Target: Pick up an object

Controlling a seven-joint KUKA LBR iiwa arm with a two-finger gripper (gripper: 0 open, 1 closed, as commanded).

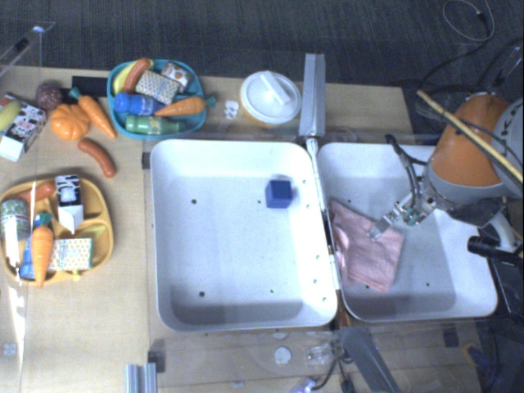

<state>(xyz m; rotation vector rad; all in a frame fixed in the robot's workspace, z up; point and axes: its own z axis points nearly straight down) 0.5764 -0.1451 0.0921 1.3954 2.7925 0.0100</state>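
Here end effector (pixel 383 229) low over pink cloth (pixel 367 252), right bin (pixel 467 301).

Dark grey carpet floor (pixel 246 15) behind a light wooden bench (pixel 98 301) — evenly lit.

Pink cloth (pixel 366 250) lies rumpled (right bin (pixel 458 301)).

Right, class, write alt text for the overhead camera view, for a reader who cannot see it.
The robot arm's pincer hangs over a crumpled pink cloth in the right bin. The left bin holds a small blue cube. Toy food sits on the bench at left.
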